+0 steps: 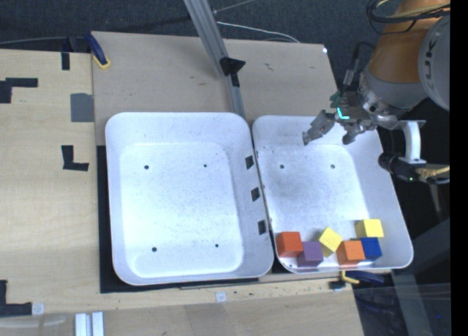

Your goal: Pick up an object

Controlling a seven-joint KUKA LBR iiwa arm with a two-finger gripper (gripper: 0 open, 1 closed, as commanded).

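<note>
My gripper (333, 132) hangs over the far edge of the right bin (307, 181), its two grey fingers spread apart with nothing between them. Several small blocks lie along the near edge of that bin: an orange block (289, 243), a purple block (312, 252), a yellow block (330, 239), another orange block (351, 251), a blue block (371, 247) and a second yellow block (370, 228). The gripper is well back from all of them, toward the bin's far side.
The left bin (179, 195) sits beside the right one. A slanted metal pole (208, 27) rises from the gap between the bins at the back. The arm's grey and orange body (402, 42) fills the upper right.
</note>
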